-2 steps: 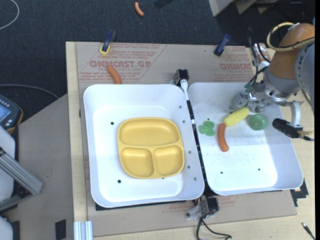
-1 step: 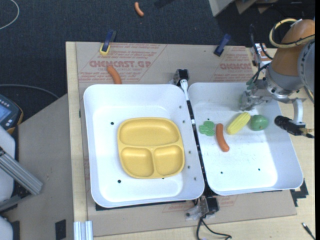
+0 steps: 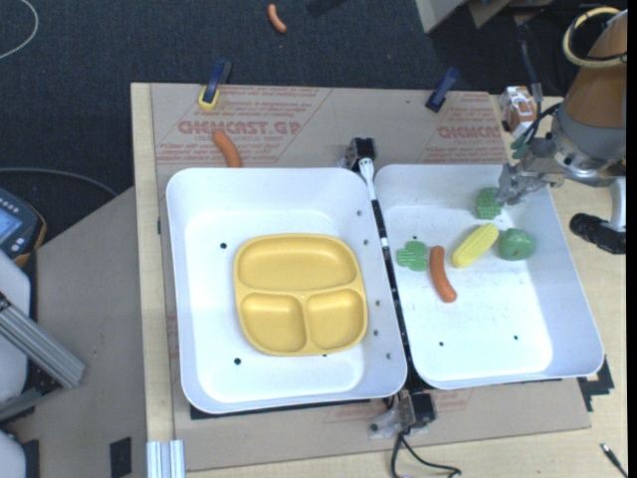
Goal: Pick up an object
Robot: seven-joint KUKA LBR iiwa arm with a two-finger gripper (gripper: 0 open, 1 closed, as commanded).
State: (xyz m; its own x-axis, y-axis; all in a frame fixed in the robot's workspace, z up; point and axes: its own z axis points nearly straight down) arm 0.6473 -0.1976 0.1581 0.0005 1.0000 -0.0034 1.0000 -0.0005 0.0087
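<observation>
In the right bin lie a yellow corn cob, an orange-red sausage, a green leafy toy, a round green vegetable and a small green piece. My gripper hangs at the bin's far right corner, its tip right beside the small green piece. Whether it touches that piece I cannot tell.
The left bin holds a yellow three-compartment plate. An orange sausage lies on the cardboard behind the left bin, another on the dark floor. Clamps grip the board's far edge.
</observation>
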